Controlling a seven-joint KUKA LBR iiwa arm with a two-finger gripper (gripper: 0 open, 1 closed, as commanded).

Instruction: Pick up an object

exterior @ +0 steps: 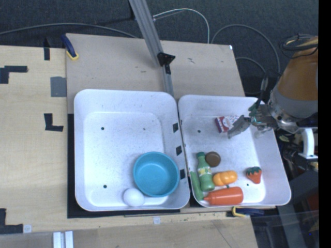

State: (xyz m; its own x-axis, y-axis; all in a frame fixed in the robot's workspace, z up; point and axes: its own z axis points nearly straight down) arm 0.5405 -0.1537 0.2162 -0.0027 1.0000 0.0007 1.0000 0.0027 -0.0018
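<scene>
Gripper (239, 126) first: it is hanging low over the right bin (274, 190), toward that bin's far right part, with the grey arm (295, 94) reaching in from the right. Its dark fingers are pointing left and down, almost touching a small red and white packet (224, 123). Whether anything is sitting between those fingers I cannot tell from where I am standing; they look close together, yet the packet seems to be lying on the bin floor just beside them rather than clamped.

Going from the left now. A left bin (88, 138) is sitting beside the right one, their rims touching in the middle. In its near part a blue bowl (155, 173) is resting upright, and a white ball (133, 196) is lying just left of it against the near wall.

In the right bin, the near left corner is holding a cluster. A green bottle (203, 173) is lying there, with a brown round piece (213, 159) touching its far side. An orange fruit (224, 178) is sitting just right of the bottle, and a red carrot-like piece (224, 196) is lying along the near wall beneath them. A strawberry (253, 174) is sitting apart, further right.

A grey pole (147, 25) is slanting over the bench (119, 61) beyond the bins.
</scene>
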